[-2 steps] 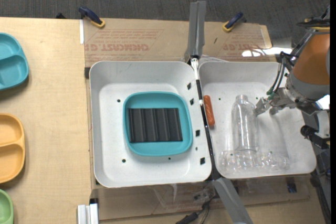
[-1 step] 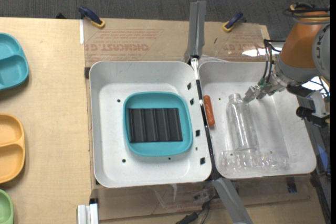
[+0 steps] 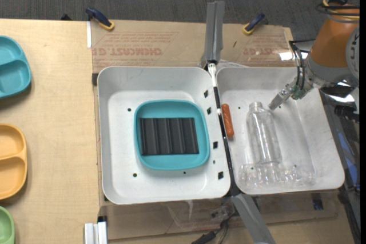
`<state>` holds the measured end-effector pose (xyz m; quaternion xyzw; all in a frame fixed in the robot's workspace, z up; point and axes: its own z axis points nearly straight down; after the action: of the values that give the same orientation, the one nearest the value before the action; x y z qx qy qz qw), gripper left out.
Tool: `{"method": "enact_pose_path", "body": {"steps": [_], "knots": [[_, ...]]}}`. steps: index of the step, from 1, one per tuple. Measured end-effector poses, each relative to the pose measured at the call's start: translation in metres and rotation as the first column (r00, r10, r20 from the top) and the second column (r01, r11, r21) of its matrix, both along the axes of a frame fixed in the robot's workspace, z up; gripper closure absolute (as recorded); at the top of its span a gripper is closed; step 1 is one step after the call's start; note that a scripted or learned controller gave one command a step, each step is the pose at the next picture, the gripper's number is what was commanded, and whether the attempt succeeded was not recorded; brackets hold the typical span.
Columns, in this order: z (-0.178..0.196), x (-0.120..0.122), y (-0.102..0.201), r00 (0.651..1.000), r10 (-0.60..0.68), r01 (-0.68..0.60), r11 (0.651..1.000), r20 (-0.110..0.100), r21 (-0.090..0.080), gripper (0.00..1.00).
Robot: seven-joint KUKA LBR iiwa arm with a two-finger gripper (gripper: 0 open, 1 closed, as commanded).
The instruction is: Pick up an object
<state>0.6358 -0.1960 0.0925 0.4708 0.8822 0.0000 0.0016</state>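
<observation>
Bench point(image 3: 57, 54), right bin point(image 3: 313, 134): claw point(image 3: 283, 99), open or closed not discernible, poised beside cap end of clear bottle point(image 3: 262, 134) lying just left of tip; expect glancing contact and roll-away, given smooth round wall and off-centre approach.

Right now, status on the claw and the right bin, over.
Claw over right bin, near bottle top, holding nothing seen. Bottle lying down. Hot dog by left wall, apart from bottle.
</observation>
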Motion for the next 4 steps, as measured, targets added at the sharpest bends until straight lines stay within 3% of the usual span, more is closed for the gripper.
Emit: {"method": "enact_pose_path", "body": {"steps": [1, 2, 3, 4], "knots": [[0.035, -0.073, 0.027, 0.999, -0.048, 0.048, 0.999, -0.002, 0.001, 0.0], [-0.001, -0.052, 0.062, 0.997, -0.08, 0.08, 0.997, -0.004, 0.0, 0.0], [0.071, -0.137, 0.033, 0.988, -0.157, 0.157, 0.988, -0.003, 0.0, 0.0], [0.111, -0.116, 0.037, 0.958, -0.286, 0.286, 0.958, -0.002, 0.0, 0.0]]}}
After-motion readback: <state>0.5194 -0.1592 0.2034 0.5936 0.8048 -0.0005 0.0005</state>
